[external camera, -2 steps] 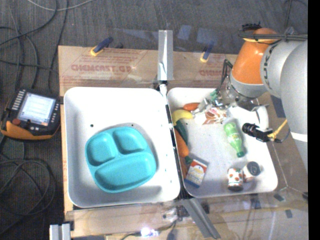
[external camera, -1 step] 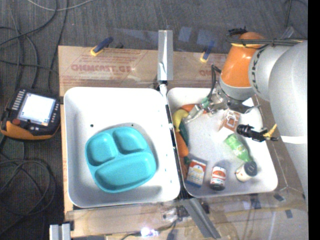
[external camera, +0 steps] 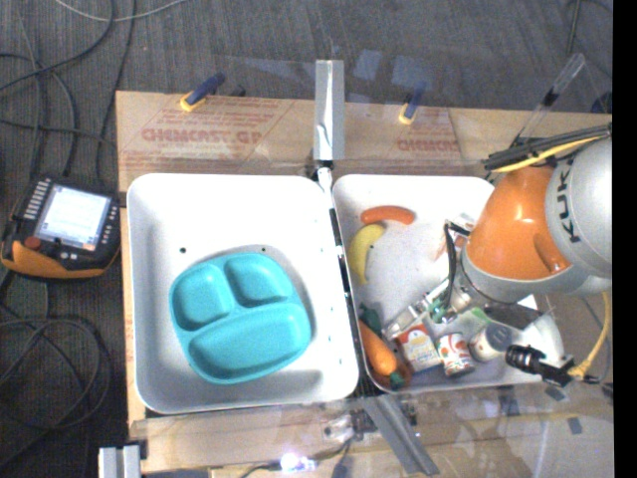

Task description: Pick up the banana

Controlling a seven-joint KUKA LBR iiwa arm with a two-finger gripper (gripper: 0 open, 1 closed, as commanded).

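Banana [external camera: 364, 248]: seen in right bin [external camera: 418, 189], upper-left part, close to the wall shared w/ left bin; yellow, curved, lying flat, one end darker. Touched by nothing that grips.
Sausage-like item [external camera: 387, 214]: orange-red, placed just above banana, near bin's far wall; whether the two touch can't be told.
Arm [external camera: 532, 232]: grey w/ orange band, brought in from the right, set over right half of right bin; much of that bin is covered by it.
Pincer [external camera: 436, 312]: seen low under the orange band, approx. mid-bin, above the clutter at the near side; well apart from banana. State: can't be told — tips are lost among parts & items below; nothing is seen pinched.
Carrot [external camera: 378, 352]: orange w/ green top, laid along near-left corner of right bin.
Small cartons/cans [external camera: 438, 350]: red-and-white, clustered at near wall of right bin, just beside carrot; labels too small to be read.
Left bin [external camera: 149, 297]: white, shallow, side by side w/ right bin.
Teal tray [external camera: 242, 314]: three compartments, set in left bin toward its near half, turned at a slant.
Tabletop [external camera: 229, 132]: brown board under both bins, faded red print on it.
Pendant [external camera: 66, 225]: handheld unit w/ lit screen, laid on floor left of tabletop, cables around it.
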